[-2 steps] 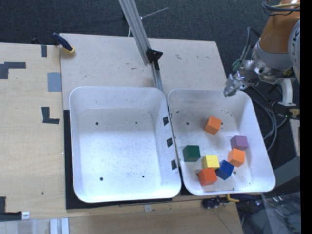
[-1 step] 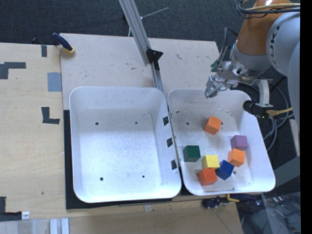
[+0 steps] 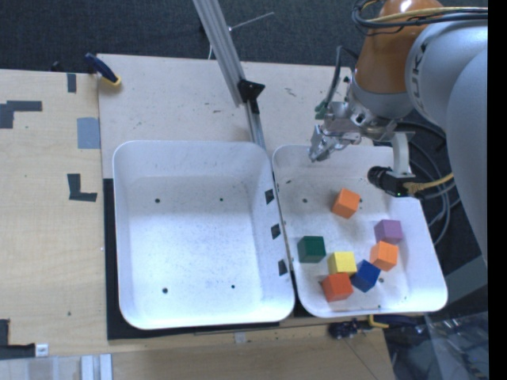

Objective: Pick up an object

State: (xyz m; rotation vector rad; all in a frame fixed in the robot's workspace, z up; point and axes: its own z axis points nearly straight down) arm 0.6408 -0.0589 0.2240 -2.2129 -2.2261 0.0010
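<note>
Several small cubes lie in the right bin (image 3: pixel 420 291): an orange one (image 3: pixel 346 203) on its own, a purple one (image 3: pixel 388 229), a second orange one (image 3: pixel 384 255), a green one (image 3: pixel 311 248), a yellow one (image 3: pixel 342 262), a blue one (image 3: pixel 365 276) and a red one (image 3: pixel 337 286). My gripper (image 3: pixel 321 150) hangs over the far left corner of that bin, above and left of the lone orange cube. Nothing shows between its fingers, which look close together.
The left bin (image 3: pixel 127 172) sits beside the right one. A slanted metal pole (image 3: pixel 224 46) rises behind the bins. A blue and yellow clamp (image 3: pixel 103 69) lies on the bench at the far left. Black cables (image 3: pixel 432 184) run along the right bin's edge.
</note>
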